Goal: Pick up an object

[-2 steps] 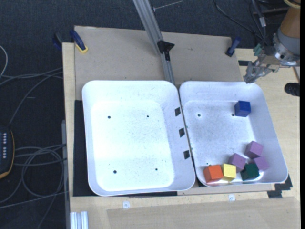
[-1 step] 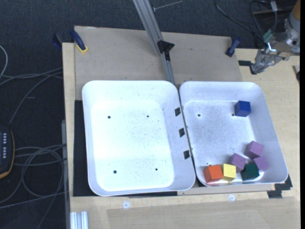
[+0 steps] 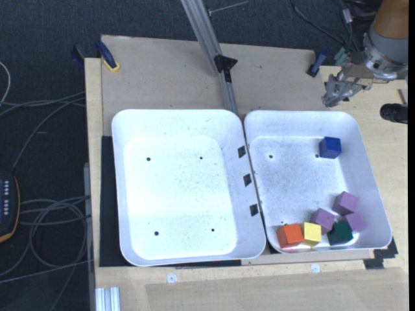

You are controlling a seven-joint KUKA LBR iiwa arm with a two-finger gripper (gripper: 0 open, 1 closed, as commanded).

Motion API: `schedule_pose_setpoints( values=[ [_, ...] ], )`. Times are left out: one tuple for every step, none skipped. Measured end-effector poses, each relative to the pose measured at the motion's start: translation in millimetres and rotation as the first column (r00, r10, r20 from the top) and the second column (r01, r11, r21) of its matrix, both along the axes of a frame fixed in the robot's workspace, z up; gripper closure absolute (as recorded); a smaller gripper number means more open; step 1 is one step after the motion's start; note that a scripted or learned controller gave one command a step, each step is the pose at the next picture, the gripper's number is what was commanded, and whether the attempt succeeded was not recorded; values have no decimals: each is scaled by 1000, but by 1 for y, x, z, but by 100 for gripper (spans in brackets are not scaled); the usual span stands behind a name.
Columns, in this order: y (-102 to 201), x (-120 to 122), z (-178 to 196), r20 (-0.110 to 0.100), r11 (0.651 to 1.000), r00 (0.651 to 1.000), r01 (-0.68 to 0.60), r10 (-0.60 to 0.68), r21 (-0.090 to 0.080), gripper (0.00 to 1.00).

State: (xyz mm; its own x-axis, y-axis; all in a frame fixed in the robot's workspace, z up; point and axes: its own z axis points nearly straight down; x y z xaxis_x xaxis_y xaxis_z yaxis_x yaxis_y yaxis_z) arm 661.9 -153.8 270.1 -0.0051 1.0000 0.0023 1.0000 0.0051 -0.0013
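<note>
Hand (image 3: pixel 337 94) hangs over the tabletop (image 3: pixel 168 76) just beyond the right bin's (image 3: pixel 292 125) far rim, holding nothing; can't tell if it's spread or closed (too blurred). Best target looks like the blue cube (image 3: pixel 329 147), alone near the far right corner of the right bin, closest to the hand and well apart from the rest. Likely light, rigid, flat-sided: pinch two opposite faces from above, mid-height. Near-right corner is crowded: orange cube (image 3: pixel 290 234), yellow cube (image 3: pixel 312 232), green block (image 3: pixel 340 232) and three purple blocks (image 3: pixel 345 203) touching or nearly so, poor finger clearance. Left bin (image 3: pixel 130 128) isn't involved.
</note>
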Motion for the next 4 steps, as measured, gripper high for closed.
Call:
schedule_pose_setpoints(
  values=[
    [59, 4, 2, 1, 1000, 1000, -2, 2, 1, 100],
    [119, 3, -13, -1, 1000, 1000, -2, 2, 1, 100],
    [179, 4, -21, -2, 1000, 1000, -2, 2, 1, 100],
    [231, -4, -15, 0, 1000, 1000, -1, 1, 1, 100]
  ],
)
